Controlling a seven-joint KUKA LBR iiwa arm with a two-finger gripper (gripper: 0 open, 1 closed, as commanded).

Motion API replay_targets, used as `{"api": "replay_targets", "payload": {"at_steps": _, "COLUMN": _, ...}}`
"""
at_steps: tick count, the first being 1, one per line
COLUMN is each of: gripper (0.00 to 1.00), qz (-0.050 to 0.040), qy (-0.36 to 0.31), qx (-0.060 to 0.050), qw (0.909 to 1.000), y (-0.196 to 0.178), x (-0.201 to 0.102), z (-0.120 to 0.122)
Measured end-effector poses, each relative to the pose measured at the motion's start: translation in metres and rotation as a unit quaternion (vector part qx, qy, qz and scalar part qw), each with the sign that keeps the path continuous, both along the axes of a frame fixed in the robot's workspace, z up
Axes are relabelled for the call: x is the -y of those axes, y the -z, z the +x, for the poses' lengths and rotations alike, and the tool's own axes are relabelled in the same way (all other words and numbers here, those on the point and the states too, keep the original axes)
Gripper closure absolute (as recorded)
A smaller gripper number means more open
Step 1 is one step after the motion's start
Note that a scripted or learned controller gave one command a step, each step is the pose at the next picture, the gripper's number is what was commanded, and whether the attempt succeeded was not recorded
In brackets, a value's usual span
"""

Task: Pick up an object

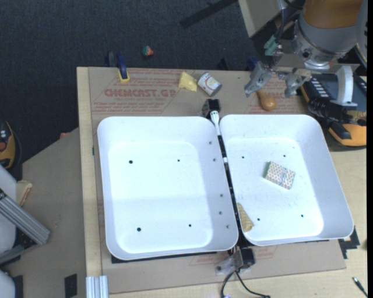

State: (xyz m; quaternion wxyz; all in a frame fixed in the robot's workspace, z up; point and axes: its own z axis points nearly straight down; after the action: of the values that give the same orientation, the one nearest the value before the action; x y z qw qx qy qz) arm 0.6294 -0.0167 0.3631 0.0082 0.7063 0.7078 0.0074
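Fingers (258, 78) of the gripper (274, 81) hang spread, with clear space between the two grey tips and nothing caught there. They sit above the far edge of the tabletop (326, 265), beyond the back rim of the right bin (326, 145), with a small brown rounded lump (267, 101) on the cardboard just below and between them. Above the fingers the grey wrist widens into the arm's orange band (329, 11).

Judging by this pose, the pick has not begun: the arm (317, 41) is parked high and off to the back, so the step in hand looks like the approach. The likely target is the small flat packet (280, 174), a rectangle with a speckled, printed face, lying flat near the middle of the right bin and turned at a slant to the bin walls. A tan scrap (245, 220) rests against that bin's near-left wall.

The next move calls for travel toward the camera and down over the packet, with the fingers turned to straddle its narrower side. Its low, flat shape on smooth, hard-looking white plastic leaves little edge to catch, so the tips would probably need to reach almost to the bin floor.

The left bin (111, 174) is the same shallow, glossy tray with rounded corners.
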Motion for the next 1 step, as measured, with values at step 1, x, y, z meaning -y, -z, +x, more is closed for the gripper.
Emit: {"api": "replay_targets", "payload": {"at_steps": 1, "gripper": 1.0, "qz": -0.0007, "qy": 0.0, "qx": -0.008, "qw": 1.0, "y": 0.0006, "x": -0.0003, "z": -0.0016}}
